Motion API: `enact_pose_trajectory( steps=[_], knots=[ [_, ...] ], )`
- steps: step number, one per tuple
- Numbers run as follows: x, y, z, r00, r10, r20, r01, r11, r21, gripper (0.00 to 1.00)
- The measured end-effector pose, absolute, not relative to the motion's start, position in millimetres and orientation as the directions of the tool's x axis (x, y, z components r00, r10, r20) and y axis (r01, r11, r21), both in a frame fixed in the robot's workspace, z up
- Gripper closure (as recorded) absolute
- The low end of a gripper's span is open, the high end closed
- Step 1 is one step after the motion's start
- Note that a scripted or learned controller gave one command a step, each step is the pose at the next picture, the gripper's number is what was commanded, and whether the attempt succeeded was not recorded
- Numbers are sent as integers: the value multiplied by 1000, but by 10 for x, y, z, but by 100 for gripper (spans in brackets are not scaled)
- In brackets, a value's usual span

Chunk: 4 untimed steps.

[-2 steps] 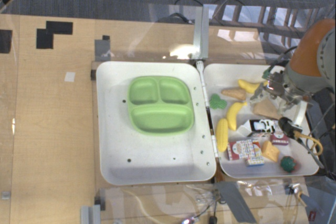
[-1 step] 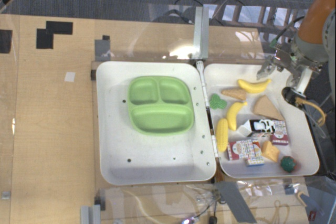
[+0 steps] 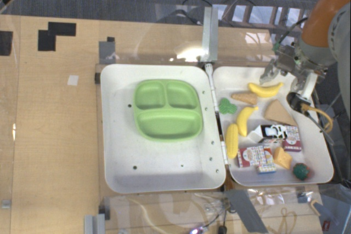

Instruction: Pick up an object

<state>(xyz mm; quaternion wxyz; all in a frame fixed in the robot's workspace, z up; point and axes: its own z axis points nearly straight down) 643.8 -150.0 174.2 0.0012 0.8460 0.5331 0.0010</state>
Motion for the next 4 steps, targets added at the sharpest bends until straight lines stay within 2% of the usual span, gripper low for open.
enact_pose_trajectory(
  steps=[1, 2, 3, 4],
  knots=[
    [6401, -1591, 974, 247, 969, 2, 969, -246, 28, 0],
    [5949, -1197, 981, 48, 999, -6, 998, -48, 32, 0],
    [6414, -1336, 884, 31, 1000, -1, 999, -31, 10, 0],
    [6495, -1555, 882, -146, 989, -2, 989, 146, 8, 0]
  ],
)
